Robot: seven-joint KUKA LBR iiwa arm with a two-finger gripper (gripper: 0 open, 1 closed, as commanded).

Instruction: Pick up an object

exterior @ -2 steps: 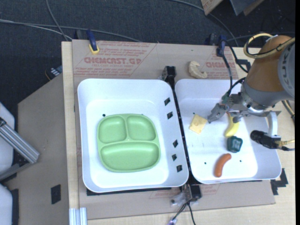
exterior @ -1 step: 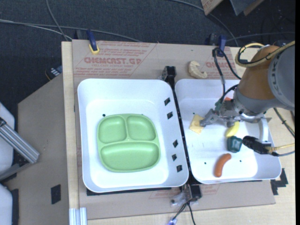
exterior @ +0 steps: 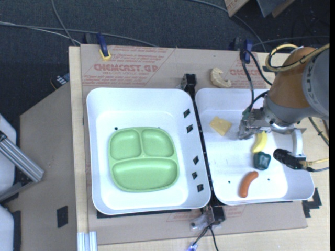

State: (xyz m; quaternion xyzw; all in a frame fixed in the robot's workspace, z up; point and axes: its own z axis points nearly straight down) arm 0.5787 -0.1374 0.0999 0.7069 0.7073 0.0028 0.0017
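Observation:
The right white bin (exterior: 230,195) holds a yellow cheese wedge (exterior: 220,125), a yellow banana (exterior: 260,141), a small teal object (exterior: 262,160) and an orange-red sausage (exterior: 248,184). My gripper (exterior: 248,129) hangs low over this bin, between the cheese wedge and the banana's upper end. The gripper's body hides the banana's top. Nothing can be seen held in it. The grey arm with its orange band (exterior: 293,85) comes in from the right above the bin's far corner.
The left white bin (exterior: 97,140) carries a green divided plate (exterior: 143,159). A beige chunk (exterior: 221,77) lies on the cardboard behind the right bin. Blue clamps (exterior: 104,50) (exterior: 244,50) grip the board's far edge. Cables run along the right side.

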